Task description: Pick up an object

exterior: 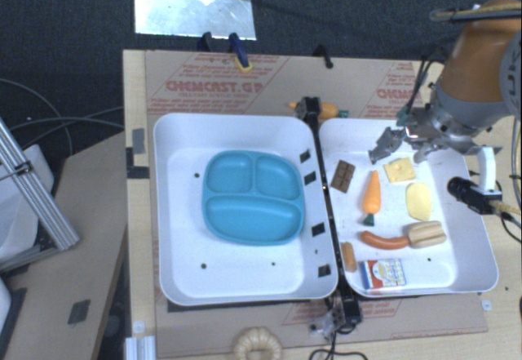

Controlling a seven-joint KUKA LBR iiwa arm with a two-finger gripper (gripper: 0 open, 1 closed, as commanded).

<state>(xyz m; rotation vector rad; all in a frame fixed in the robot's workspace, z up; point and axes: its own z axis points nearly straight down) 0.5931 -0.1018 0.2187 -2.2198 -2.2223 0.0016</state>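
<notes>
My gripper [403, 149] hovers over the back of the right bin [473, 268], its fingers spread open and nothing between them. Just in front of it lies a yellow cheese slice [400, 170]. An orange carrot [372, 192] and a brown chocolate bar [343, 176] lie to the left of the slice. Closer to the front are a pale yellow potato [418, 201], a bread roll [426, 233], a red sausage [383, 241], a small tan piece [349, 255] and a red-and-blue box [383, 273].
The left bin [175, 260] holds a blue divided plate [251, 196]. A black divider with clips [322, 203] separates the bins. The arm's grey and orange body [481, 64] hangs over the right bin's back right corner.
</notes>
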